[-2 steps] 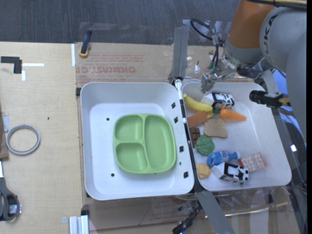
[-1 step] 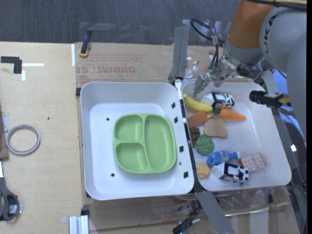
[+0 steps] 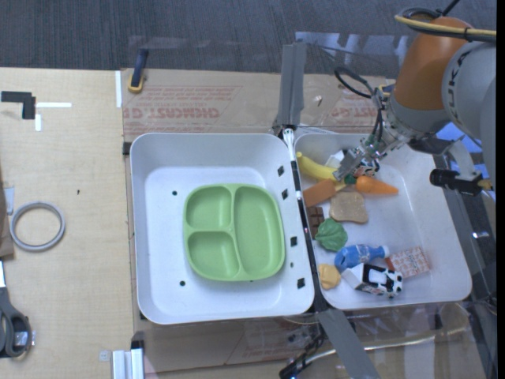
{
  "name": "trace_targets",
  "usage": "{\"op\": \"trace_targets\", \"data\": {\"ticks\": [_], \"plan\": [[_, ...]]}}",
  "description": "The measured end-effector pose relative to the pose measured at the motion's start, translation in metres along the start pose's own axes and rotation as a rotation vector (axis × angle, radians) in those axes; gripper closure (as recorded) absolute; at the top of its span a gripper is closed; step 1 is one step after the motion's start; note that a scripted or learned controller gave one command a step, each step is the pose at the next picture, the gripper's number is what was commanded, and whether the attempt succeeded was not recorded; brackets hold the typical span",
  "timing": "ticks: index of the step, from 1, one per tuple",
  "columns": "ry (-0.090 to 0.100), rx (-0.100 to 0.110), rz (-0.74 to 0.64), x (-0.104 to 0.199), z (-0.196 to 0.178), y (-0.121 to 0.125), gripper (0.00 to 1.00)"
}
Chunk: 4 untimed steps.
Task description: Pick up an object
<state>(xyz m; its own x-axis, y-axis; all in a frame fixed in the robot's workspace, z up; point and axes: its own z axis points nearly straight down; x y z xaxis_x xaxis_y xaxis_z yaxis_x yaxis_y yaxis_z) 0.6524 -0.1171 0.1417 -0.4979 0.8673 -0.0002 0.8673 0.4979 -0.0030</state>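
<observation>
My gripper (image 3: 357, 164) is low in the back of the right bin (image 3: 442, 235), reached down from the arm's orange band (image 3: 430, 54). It hangs just over the gap between a yellow banana (image 3: 314, 167) on its left and an orange carrot (image 3: 377, 185) on its right. Nothing can be seen held in it. In front of it lie a slice of bread (image 3: 349, 208), an orange-brown wedge (image 3: 322, 192), a green leafy toy (image 3: 331, 234), a blue toy (image 3: 361, 254), a black and white cow (image 3: 379, 279), a small yellow piece (image 3: 329, 275) and a pink packet (image 3: 409, 260).
The left bin (image 3: 154, 212) holds a green divided plate (image 3: 235, 231). A brown chocolate bar (image 3: 316, 219) leans by the wall between the bins. A roll of tape (image 3: 35, 226) lies on the bench at the left. A grey post (image 3: 290, 85) stands behind the bins.
</observation>
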Motion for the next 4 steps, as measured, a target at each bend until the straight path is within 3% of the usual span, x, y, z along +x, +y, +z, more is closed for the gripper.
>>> {"op": "trace_targets", "data": {"ticks": [1, 2, 3, 4], "plan": [[-0.028, -0.028, -0.208, -0.035, 0.031, -0.024, 0.00], [-0.036, -0.032, -0.210, -0.037, 0.016, -0.023, 1.00], [-0.038, -0.032, -0.210, -0.037, 0.018, -0.023, 0.00], [-0.001, -0.003, -0.003, -0.015, 0.050, -0.108, 0.00]]}}
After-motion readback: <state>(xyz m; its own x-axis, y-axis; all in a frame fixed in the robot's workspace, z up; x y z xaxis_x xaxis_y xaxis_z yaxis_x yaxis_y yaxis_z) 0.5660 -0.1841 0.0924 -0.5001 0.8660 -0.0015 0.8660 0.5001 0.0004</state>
